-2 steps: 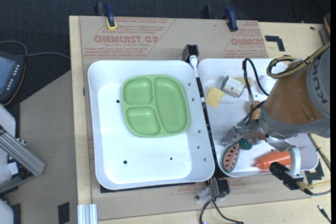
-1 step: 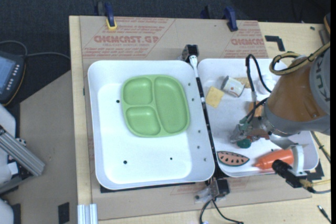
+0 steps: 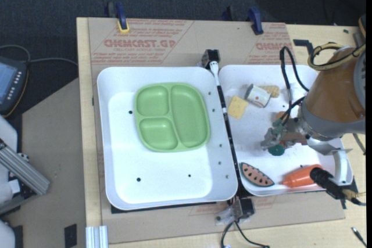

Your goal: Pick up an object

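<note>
My gripper [image 3: 278,141] hangs low inside the right shallow white bin [image 3: 256,79], a little right of that bin's middle, with my grey arm and its orange band [image 3: 331,87] coming in over the bin's right side. Whether I am spread wide, drawn narrow or clasping anything, I cannot tell; the tip is a dark cluster from this angle. A small dark teal round object [image 3: 276,150] sits right at my tip, touching or just under it, and I cannot say it is in my grasp.

Taking this bin as the landmark: a pale yellow wedge of toy cheese [image 3: 236,107] lies near its left wall, toward the far side. Just beside that, further in, a small silver-grey cylinder like a can [image 3: 257,96] lies on its side, with a tan biscuit-like piece [image 3: 271,90] touching its far end. Along the near rim rests a toy watermelon slice, red with a green rind [image 3: 256,175], and to its right an orange toy carrot [image 3: 301,178].

Left of this bin, side by side with it, stands the second white bin [image 3: 116,142], holding a light green plastic tray with three compartments [image 3: 172,117].
</note>
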Robot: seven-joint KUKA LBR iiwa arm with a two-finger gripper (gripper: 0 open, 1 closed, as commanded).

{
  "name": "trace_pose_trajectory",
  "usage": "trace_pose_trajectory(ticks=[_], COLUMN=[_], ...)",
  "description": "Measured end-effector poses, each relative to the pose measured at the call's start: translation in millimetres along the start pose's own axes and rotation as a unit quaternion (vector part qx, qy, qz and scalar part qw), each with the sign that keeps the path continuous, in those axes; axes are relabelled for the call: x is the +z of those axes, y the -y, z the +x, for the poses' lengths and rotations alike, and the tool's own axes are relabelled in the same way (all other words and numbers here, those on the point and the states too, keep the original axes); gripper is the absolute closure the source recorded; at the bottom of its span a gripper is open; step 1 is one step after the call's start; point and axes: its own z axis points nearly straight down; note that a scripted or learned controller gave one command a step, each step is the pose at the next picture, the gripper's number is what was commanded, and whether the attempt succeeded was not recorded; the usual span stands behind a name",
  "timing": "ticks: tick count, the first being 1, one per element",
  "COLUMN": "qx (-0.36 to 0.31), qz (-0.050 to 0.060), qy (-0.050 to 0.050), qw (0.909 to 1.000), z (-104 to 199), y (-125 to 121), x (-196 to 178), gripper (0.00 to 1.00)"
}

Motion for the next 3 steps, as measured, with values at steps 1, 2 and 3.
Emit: trace_pose_trajectory(ticks=[1,2,3], qx=[-0.001,0.000,-0.003], qz=[-0.002,0.000,0.000], qy=[0.000,0.000,-0.001], qw=[1.0000,1.0000,1.0000], z=[5.9,5.8,49.8], y=[-5.3,-6.6,-33.5], x=[-61.4,-87.4,-96.6], gripper=[1.00,1.00,1.00])
